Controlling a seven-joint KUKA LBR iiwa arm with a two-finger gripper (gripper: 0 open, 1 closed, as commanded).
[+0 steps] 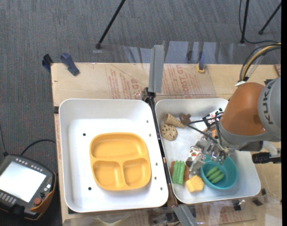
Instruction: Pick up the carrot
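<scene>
The carrot shows as a short orange piece lying against a green ribbed toy near the front left of the right bin. My gripper hangs low over the middle of that bin, just above and to the right of the carrot, at the left rim of a teal bowl. A small white and red thing sits right at the gripper's left side. The grey and orange wrist hides what lies beneath it.
The right bin also holds a cookie, a cone, a yellow wedge and green pieces in the teal bowl. The left bin holds a yellow divided plate. A grey post stands behind the bins.
</scene>
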